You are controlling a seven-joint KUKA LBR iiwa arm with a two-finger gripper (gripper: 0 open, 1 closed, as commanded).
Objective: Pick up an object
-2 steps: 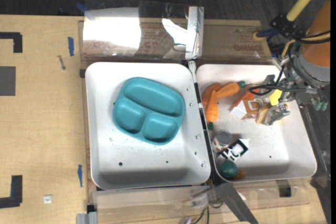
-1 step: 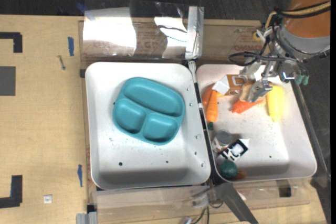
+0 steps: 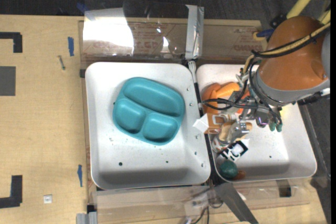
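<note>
Glossy teal divided tray (image 3: 149, 109), smooth white bin (image 3: 100, 128)

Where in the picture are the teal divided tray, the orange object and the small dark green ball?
teal divided tray (image 3: 148, 110): camera view, its central ridge.
orange object (image 3: 219, 93): camera view, its upper surface.
small dark green ball (image 3: 228, 169): camera view, its top.

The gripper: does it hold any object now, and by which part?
It cannot be told. The gripper is low in the right bin, above an orange object; cables hide the rest.
</note>
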